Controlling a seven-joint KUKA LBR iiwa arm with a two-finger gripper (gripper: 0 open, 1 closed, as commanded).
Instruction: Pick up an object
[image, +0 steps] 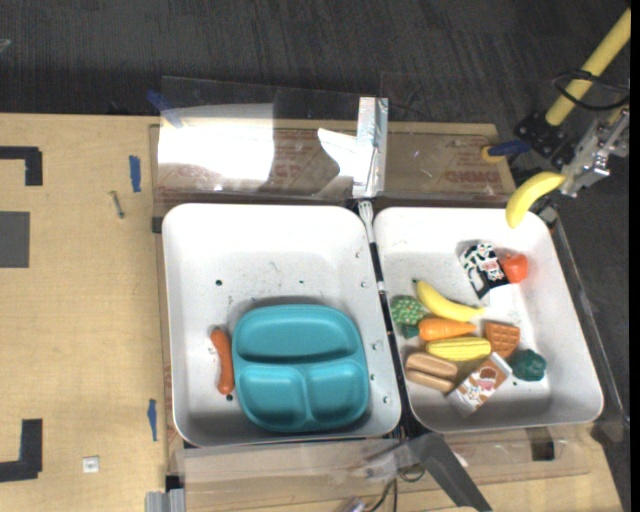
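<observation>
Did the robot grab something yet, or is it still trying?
It looks done: the pincer sits at the right bin's far corner with a yellow banana hanging from it, lifted above the rim. The other toy foods still lie in that bin. Left: keeping hold.

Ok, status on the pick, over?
End effector over the right bin's far right corner. At its tip a yellow banana, grip unconfirmed. Other toys lie lower in that bin, not in the way.
</observation>
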